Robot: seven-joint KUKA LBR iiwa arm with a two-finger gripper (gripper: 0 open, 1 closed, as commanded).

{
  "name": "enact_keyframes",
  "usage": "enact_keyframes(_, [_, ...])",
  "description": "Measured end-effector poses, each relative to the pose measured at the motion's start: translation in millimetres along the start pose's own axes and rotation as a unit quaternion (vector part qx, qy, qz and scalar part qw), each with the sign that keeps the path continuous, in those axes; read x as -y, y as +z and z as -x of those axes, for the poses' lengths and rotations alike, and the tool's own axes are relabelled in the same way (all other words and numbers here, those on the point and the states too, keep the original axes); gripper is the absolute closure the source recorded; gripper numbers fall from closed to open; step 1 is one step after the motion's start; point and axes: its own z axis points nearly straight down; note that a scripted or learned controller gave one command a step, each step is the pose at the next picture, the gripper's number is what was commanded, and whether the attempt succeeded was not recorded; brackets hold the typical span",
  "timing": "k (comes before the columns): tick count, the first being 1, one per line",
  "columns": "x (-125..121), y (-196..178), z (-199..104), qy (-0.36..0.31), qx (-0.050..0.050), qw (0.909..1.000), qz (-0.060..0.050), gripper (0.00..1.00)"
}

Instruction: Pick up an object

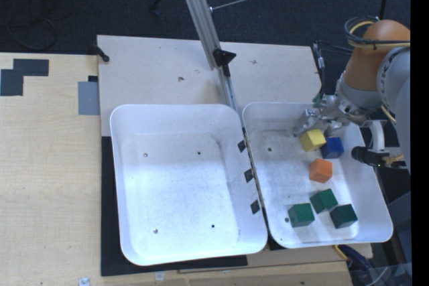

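Gripper (315, 122) over the right bin (281, 164), just above the yellow block (312, 139) (open or closed: cannot tell).

KUKA iiwa arm (385, 74): 1 rounded grey link at the upper right; a broad orange band (375, 50) domed above the wrist, its top glossy; thin dark cables (355, 27) looping over the band and running down its left side; below the band, a pale grey wrist collar; at the end, a small gripper (314, 122) of silver-grey metal parts; a black fitting with a white curved piece (375, 140) just right of the wrist.
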Motion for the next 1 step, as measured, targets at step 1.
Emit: enact_keyframes(1, [-1.8, -15.7, -0.3, -0.001, 0.001, 1.0, 0.003, 1.0])
